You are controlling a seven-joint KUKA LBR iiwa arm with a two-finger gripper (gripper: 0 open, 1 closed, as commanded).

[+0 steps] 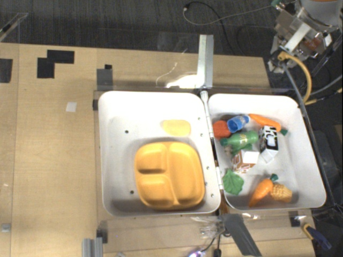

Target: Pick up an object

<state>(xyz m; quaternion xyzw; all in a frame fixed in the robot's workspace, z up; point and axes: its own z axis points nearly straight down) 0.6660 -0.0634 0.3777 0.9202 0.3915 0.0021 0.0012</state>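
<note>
On the counter (48, 159), the left bin (115, 143) holds a yellow divided tray (169, 174) toward its 6 o'clock side. A pale yellow flat piece (176, 126) lies just beyond the tray at 12 o'clock.

The right bin (308, 159) carries the things to pick, bunched in its 9 o'clock half. A red-orange lump (221, 128) sits by the dividing wall, with a blue cup (236, 123) touching it at 2 o'clock. A green bottle (241, 140) lies on its side just below both. An orange carrot (263, 121) lies at 3 o'clock of the cup, and a black-and-white pack (269, 141) sits under it.

Toward 6 o'clock come a small carton (245, 159), a green leafy piece (232, 182), a second carrot (261, 190) and a yellow knobbly fruit (281, 193) touching it.

The arm (317, 7) hangs outside the bin, beyond its 1 o'clock corner. Every pickable thing lies well apart from it, toward 7 o'clock. How wide its grasp stands cannot be told.
</note>
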